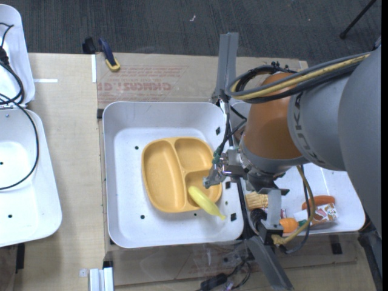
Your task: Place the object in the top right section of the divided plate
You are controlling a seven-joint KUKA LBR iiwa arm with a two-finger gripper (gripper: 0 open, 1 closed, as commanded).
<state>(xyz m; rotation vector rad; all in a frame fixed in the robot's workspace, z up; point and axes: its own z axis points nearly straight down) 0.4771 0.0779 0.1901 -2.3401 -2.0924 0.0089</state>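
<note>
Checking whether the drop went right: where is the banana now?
In the camera view the banana lies across the lower right rim of the yellow divided plate in the left bin, just below the gripper.

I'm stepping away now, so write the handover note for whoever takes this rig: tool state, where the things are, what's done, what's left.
Tool: over the right edge of the yellow-orange plastic divided plate; grip state can't be read from this view.
Plate: in the shallow white bin, divider sections facing the arm.
Object: the yellow banana-shaped piece lies across the plate's lower right rim, partly on the bin floor, not visibly between the tool's fingers.
Done: nothing placed in the top right section.
Left: grasp the banana piece and set it there.
</note>
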